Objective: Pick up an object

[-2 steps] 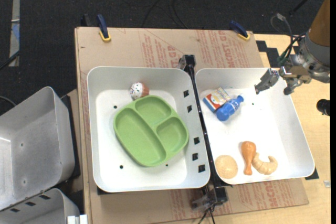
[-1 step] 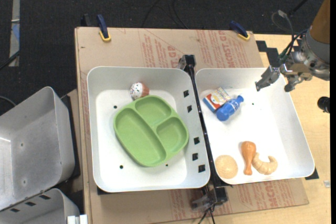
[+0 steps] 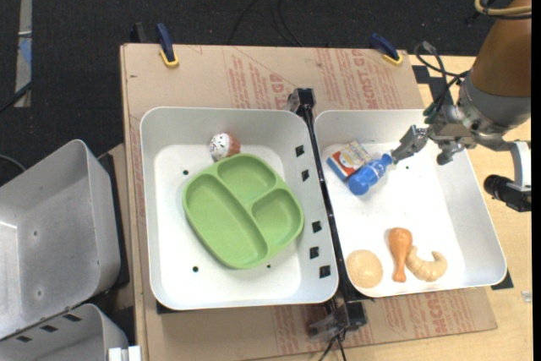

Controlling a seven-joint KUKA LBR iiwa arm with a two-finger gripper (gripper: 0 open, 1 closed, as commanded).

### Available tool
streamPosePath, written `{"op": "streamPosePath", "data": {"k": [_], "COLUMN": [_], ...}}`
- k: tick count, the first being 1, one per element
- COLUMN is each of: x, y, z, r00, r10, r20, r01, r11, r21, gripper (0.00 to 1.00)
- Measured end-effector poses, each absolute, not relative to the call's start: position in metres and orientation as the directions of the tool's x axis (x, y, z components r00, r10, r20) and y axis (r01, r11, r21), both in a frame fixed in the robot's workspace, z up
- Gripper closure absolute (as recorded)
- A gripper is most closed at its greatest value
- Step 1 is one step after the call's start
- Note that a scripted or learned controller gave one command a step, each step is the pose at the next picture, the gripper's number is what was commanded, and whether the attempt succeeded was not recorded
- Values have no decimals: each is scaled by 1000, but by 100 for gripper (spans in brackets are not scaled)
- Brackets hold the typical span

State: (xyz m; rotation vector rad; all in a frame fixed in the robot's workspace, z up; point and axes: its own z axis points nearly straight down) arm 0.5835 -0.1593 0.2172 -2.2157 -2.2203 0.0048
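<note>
In the right bin (image 3: pixel 461 207) a blue bottle (image 3: pixel 368 176) lies on its side against a red and white packet (image 3: pixel 347 157). Near the bin's front lie an orange toy drumstick (image 3: pixel 400 248), a pale croissant-shaped piece (image 3: pixel 428 265) and a round beige bun (image 3: pixel 365 267). My gripper (image 3: pixel 428 148) hangs over the back right part of this bin, just right of the bottle. Its two fingers stand apart and open, with nothing between them; the left finger (image 3: pixel 411 141) points toward the bottle's cap end.
The left bin (image 3: pixel 161 182) holds a green divided plate (image 3: pixel 243 210) and a small white and brown ball (image 3: pixel 222 146) behind it. A black divider (image 3: pixel 319 199) runs between the bins. A grey container (image 3: pixel 51 241) stands off the bench at the left.
</note>
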Motion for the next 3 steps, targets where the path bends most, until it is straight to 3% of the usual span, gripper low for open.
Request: {"op": "streamPosePath", "data": {"k": [2,3], "x": [596,597], "y": [-153,-153], "z": [123,136], "r00": [-2,-1], "r10": [1000,1000], "r20": [1,-1], "r01": [1000,1000], "r11": [2,1], "r21": [-2,2], "gripper": [0,100]}}
